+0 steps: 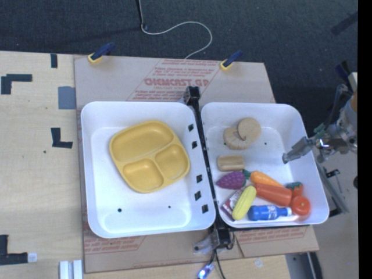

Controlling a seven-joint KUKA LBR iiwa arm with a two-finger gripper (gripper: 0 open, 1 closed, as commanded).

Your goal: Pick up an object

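Note:
The right bin [279,112] holds several toy foods. Two tan round slices [242,132] lie near its back, with a tan block [231,163] in front of them. Closer to the front lie purple grapes [231,180], a yellow corn cob [244,201], an orange carrot [266,179], a red-orange sausage [273,195], a red tomato [300,206] and a blue bottle [267,214]. My gripper [295,150] reaches in over the bin's right rim, above bare white floor. It is right of the tan block and behind the carrot, and nothing shows in its grasp.
The left bin [99,173] holds a yellow divided plate [150,154]. A black divider [199,150] runs between the bins. Both bins rest on cardboard [174,80] clamped at the back. A white cable [174,28] loops behind.

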